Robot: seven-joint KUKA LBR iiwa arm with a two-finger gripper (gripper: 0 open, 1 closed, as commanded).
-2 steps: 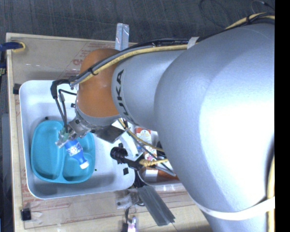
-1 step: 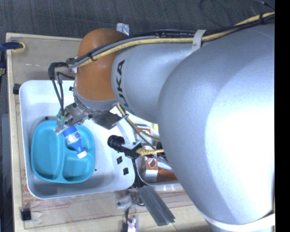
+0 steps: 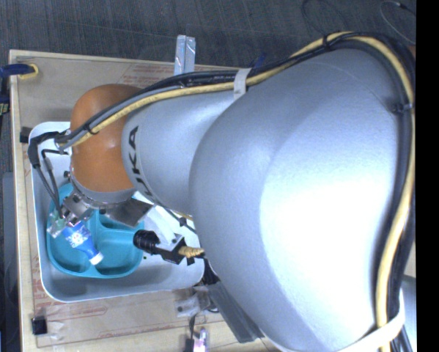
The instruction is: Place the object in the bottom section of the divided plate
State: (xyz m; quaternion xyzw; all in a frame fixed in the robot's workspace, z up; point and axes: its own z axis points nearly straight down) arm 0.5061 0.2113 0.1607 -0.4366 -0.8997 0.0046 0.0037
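A blue divided plate (image 3: 115, 261) lies in the left white bin (image 3: 64, 287), and the arm covers its upper part. My gripper (image 3: 67, 218) hangs below the orange wrist band (image 3: 98, 149), right over the plate's left side. A small pale, speckled object (image 3: 76, 235) sits just beneath the gripper on the blue surface. Whether the gripper touches or holds it is hidden. A little white piece (image 3: 95, 258) lies beside it, near a ridge of the plate.
The grey arm body (image 3: 292, 196) spans the whole right side and hides the other bin. A black and brass cable fitting (image 3: 164, 248) juts out over the plate's right edge. Wooden bench edge (image 3: 20, 167) runs at left, with a blue clamp (image 3: 14, 70) at its top corner.
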